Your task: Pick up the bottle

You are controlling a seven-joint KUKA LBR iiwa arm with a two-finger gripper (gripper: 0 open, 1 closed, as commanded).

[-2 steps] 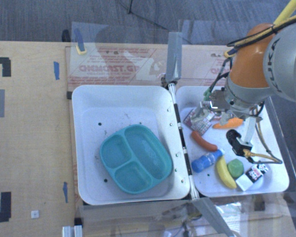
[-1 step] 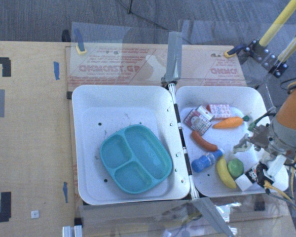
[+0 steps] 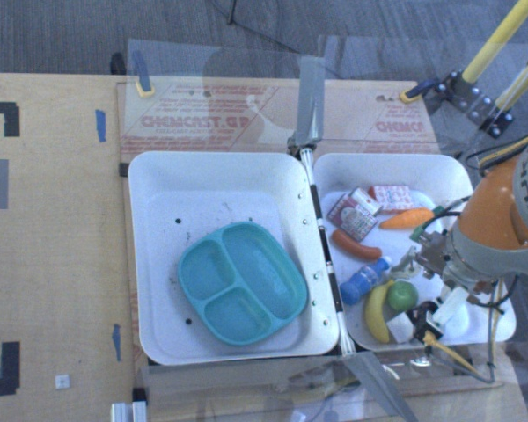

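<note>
The bottle (image 3: pixel 363 281) is small and blue with a clear body. It lies on its side in the right bin (image 3: pixel 458 172), close to the wall shared with the left bin. A banana (image 3: pixel 378 314) and a green apple (image 3: pixel 402 295) lie right beside it. My gripper (image 3: pixel 420 259) hangs over the right bin, to the right of the bottle and just above the apple, with the grey wrist and orange band (image 3: pixel 502 211) behind it. Nothing is seen held in it.
The right bin also holds a sausage (image 3: pixel 355 245), a carrot (image 3: pixel 407 219), a red-and-white carton (image 3: pixel 356 214) and a red packet (image 3: pixel 391 196). A teal divided plate (image 3: pixel 242 281) lies in the left bin (image 3: pixel 158 183). Yellow stand legs (image 3: pixel 502 33) rise at the back right.
</note>
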